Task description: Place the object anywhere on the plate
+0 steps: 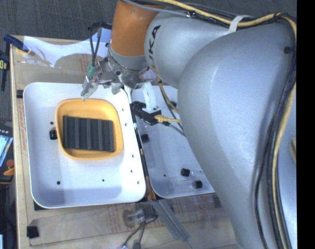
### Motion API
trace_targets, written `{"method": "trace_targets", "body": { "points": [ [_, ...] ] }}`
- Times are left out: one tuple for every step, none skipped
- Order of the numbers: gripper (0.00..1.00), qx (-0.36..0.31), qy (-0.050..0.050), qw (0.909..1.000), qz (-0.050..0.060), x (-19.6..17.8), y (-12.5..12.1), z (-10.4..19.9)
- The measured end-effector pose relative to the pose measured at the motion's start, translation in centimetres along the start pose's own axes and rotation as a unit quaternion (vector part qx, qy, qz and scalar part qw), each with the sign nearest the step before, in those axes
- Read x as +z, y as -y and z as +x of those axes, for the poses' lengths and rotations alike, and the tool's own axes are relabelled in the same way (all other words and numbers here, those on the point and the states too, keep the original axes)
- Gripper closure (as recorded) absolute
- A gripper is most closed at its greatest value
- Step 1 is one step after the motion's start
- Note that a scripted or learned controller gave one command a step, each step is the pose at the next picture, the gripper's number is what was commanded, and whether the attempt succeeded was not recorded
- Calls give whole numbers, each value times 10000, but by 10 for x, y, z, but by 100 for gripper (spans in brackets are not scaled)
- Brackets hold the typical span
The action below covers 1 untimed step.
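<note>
A yellow plate (69, 108) with rounded corners lies in the left white bin (43, 185). On the plate's middle rests a dark grey ridged rectangular object (90, 134), lying flat. My gripper (101, 87) hangs just above the plate's far rim, behind the object and apart from it. Its fingers (87, 87) stand open with nothing between them. The orange wrist band (131, 25) and the big grey arm cover the upper right of the view.
A small black piece (53, 134) lies in the left bin beside the plate. The right bin (168, 185) holds two small black bits (185, 173) and is largely hidden by the arm. A yellow-tipped cable (160, 119) hangs over the divide between the bins.
</note>
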State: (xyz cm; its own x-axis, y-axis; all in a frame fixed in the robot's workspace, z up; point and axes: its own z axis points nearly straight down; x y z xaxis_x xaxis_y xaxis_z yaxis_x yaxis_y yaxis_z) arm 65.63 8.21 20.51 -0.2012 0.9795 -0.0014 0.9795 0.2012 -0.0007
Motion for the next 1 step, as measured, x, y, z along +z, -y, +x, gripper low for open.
{"method": "trace_targets", "body": {
  "points": [
    [0, -2255, -7, 9742, 6, 13, -2, 9]
  ]
}}
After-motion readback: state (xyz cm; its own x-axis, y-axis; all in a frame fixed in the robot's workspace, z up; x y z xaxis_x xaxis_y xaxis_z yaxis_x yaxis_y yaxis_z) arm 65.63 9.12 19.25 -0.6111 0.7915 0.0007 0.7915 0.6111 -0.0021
